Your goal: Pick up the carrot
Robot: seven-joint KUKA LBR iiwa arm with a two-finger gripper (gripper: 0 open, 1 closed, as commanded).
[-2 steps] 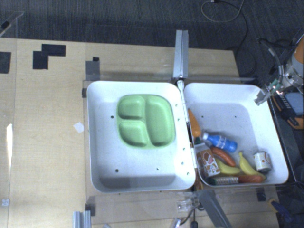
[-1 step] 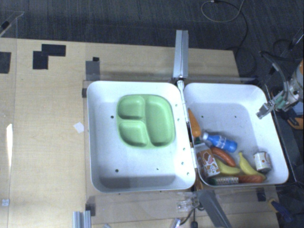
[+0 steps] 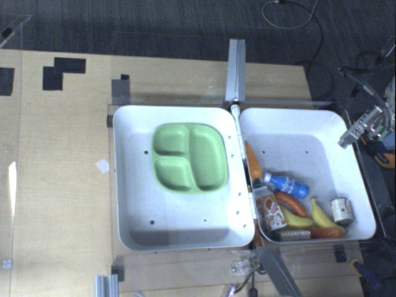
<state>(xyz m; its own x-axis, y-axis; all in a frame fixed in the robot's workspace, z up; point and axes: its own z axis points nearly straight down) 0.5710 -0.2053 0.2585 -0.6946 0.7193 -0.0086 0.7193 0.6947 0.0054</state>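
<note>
1. Looking down on a tan worktop [image 3: 62, 184] carrying two white bins side by side.
2. Left bin [image 3: 130, 184] holding a green divided tray [image 3: 189, 157], lying flat, roughly centred.
3. Right bin [image 3: 297, 135] holding clutter bunched toward its near-left corner.
4. Carrot [image 3: 252, 161] lying lengthwise against the right bin's left wall, just beside the divider, tip pointing away from the camera.
5. Blue bottle [image 3: 286, 184] lying just right of the carrot's near end.
6. Red-orange piece [image 3: 291, 203] lying below the bottle, touching a banana [image 3: 320, 215].
7. Small box [image 3: 270, 212] sitting at the near-left corner.
8. Can [image 3: 341, 210] standing near the right wall.
9. Claw [image 3: 357, 129] hanging over the right bin's far-right rim, well apart from the carrot; open or closed not telling from here.
</note>
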